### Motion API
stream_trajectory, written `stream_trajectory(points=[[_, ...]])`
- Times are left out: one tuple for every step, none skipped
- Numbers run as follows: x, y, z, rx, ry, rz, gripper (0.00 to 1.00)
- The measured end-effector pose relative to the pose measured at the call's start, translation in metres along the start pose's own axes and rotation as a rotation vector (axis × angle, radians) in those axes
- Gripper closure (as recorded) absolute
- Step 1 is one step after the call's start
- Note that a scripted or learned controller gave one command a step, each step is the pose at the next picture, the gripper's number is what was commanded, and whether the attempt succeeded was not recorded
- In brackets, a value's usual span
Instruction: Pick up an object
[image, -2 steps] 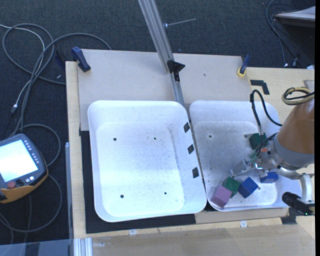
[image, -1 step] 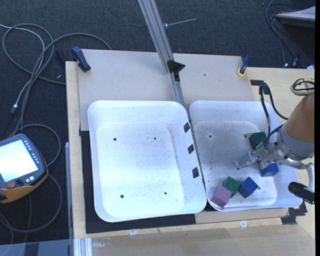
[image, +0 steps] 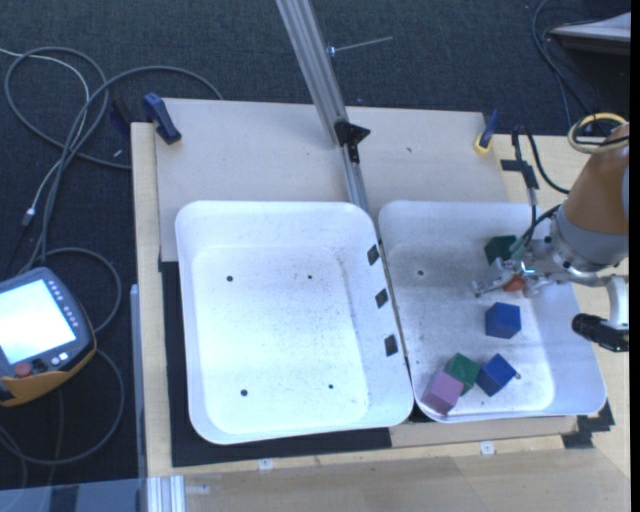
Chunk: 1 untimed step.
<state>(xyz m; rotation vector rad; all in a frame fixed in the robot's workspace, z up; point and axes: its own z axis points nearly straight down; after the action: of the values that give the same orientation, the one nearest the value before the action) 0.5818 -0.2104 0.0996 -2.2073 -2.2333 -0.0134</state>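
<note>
My gripper (image: 512, 277) is down in the right bin (image: 430, 235), near its back right part. A small orange-red thing (image: 514, 285) shows right at the gripper's tip; whether it is gripped is unclear. A dark green block (image: 499, 247) lies just behind the gripper, touching or nearly touching it. A blue cube (image: 503, 320) sits a short way in front of the gripper. Near the bin's front edge lie a green block (image: 463, 367), a second blue block (image: 496, 374) and a pale purple block (image: 442, 391), close together.
The left bin (image: 200, 300) stands beside the right one, with a slanted metal pole (image: 320, 80) rising from between them at the back. The arm's grey and orange wrist (image: 598, 205) hangs over the right bin's right rim. A teach pendant (image: 35, 330) lies off the bench at left.
</note>
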Motion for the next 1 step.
stream_trajectory(points=[[0.0135, -0.0429, 0.0000, 0.010, -0.004, 0.012, 0.00]])
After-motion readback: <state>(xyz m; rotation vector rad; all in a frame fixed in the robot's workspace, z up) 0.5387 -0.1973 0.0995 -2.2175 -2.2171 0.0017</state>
